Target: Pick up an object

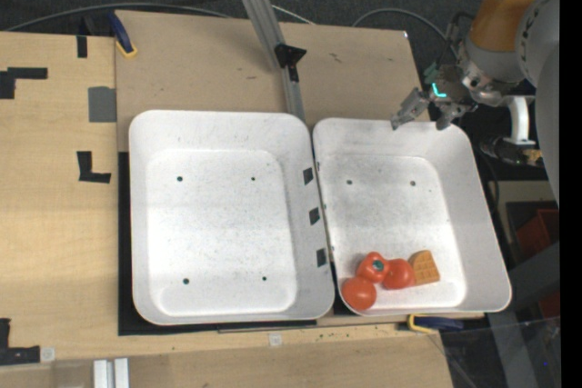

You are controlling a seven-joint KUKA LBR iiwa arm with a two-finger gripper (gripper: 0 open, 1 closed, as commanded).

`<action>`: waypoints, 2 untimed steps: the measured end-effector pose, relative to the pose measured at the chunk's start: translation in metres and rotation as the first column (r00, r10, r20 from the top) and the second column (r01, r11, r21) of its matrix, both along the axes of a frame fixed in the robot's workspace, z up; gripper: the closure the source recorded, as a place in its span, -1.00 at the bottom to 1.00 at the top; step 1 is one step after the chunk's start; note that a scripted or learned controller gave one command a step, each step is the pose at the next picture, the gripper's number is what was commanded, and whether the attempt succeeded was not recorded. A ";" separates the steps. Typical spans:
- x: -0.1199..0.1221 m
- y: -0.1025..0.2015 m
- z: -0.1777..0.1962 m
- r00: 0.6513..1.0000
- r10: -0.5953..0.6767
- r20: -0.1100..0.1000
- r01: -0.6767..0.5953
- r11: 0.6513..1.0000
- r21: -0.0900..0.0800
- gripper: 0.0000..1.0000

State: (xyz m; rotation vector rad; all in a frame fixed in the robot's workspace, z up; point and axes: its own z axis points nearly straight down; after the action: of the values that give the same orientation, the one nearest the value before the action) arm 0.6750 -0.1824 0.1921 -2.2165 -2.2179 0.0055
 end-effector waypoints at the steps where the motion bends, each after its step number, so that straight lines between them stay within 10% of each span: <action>1: 0.001 0.000 0.004 1.000 0.001 0.005 -0.001 1.000 -0.003 -1.00; 2: -0.004 -0.009 -0.048 1.000 0.000 0.000 0.000 1.000 -0.002 -1.00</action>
State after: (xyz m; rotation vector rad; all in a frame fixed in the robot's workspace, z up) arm 0.6708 -0.1910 0.1444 -2.2176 -2.2191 0.0077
